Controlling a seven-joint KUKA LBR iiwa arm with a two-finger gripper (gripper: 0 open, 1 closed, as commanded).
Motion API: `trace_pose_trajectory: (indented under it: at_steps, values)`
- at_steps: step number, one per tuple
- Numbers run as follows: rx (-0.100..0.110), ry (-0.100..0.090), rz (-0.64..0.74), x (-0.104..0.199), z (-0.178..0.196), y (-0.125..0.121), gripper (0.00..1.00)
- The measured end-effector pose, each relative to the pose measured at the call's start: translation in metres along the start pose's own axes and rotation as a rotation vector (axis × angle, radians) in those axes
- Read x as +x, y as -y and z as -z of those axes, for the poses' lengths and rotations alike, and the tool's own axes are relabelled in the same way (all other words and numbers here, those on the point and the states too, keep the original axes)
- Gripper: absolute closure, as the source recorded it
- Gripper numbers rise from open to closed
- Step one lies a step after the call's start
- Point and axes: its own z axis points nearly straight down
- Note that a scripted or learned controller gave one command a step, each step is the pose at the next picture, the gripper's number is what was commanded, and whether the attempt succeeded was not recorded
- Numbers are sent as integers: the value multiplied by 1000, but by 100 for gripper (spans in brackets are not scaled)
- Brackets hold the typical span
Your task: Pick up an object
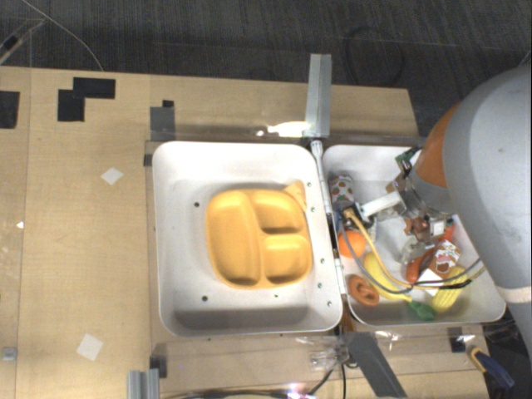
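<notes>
Wooden bench, white bins, dark carpet

Arm cut off by frame edge at 3 o'clock; its bulk hides right bin's 2 o'clock corner and far wall. Gripper tangled among cables, jaws not readable. Small toys under wrist partly covered, too small to identify. Surface cropped at 9 o'clock and 6 o'clock. Blue item at 5 o'clock clipped by frame.
</notes>
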Motion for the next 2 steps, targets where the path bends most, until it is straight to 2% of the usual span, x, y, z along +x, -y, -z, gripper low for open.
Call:
trace_pose_trajectory:
  at_steps: [1, 2]
  values:
    - [-2, 0, -72, -10, 1, 18, 0]
    - [5, 1, -71, -12, 0, 4, 0]
